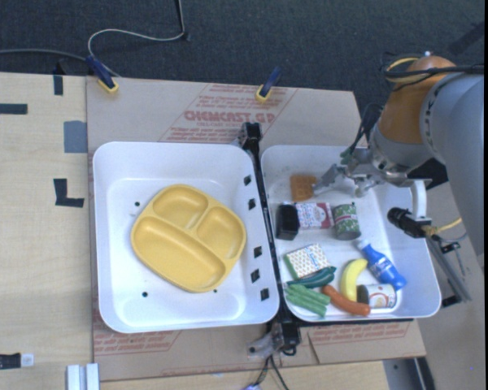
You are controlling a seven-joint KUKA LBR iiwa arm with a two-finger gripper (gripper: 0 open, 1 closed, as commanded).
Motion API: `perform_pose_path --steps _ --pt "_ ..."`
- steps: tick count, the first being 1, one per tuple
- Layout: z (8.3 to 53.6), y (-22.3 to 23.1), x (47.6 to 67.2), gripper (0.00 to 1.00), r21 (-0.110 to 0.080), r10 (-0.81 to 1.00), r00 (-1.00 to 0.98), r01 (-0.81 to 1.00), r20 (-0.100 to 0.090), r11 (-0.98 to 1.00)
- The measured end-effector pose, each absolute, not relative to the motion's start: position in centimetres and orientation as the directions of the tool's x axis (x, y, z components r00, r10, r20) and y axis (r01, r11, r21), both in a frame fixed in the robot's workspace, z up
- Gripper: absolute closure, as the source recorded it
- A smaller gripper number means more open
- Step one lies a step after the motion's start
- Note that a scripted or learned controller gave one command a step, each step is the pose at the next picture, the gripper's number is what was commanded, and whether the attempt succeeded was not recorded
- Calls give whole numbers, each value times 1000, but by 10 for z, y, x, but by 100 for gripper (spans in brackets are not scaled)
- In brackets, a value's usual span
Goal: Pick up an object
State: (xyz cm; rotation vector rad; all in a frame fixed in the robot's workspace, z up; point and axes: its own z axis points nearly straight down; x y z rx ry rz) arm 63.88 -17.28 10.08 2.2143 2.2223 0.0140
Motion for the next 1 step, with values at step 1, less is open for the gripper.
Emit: perform_pose_path --steps 1 --pt "87 -190 606 0 6 1000 -2 1000 -2 2"
